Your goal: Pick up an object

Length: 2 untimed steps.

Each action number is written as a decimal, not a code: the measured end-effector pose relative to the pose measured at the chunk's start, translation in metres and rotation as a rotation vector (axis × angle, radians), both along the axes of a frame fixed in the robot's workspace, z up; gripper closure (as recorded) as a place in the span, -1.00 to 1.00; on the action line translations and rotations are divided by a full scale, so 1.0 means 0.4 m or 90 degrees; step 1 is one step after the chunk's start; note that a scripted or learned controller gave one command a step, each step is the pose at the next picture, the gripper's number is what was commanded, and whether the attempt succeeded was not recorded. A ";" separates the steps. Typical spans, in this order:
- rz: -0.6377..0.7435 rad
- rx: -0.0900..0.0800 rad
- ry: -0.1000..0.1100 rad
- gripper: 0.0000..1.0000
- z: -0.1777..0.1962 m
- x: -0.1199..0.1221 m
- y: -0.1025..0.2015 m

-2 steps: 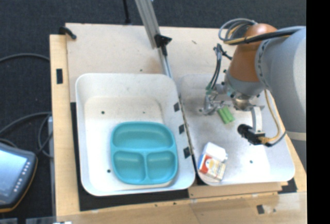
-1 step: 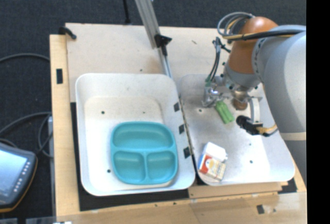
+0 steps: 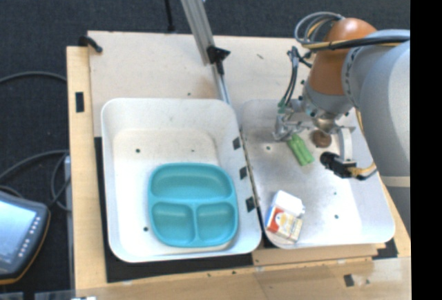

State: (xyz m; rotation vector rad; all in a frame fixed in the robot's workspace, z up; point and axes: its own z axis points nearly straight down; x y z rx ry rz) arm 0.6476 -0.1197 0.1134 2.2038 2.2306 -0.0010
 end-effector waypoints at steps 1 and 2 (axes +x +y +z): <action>-0.004 0.003 -0.003 1.00 0.233 -0.058 0.076; -0.001 0.001 0.001 1.00 0.247 -0.060 0.070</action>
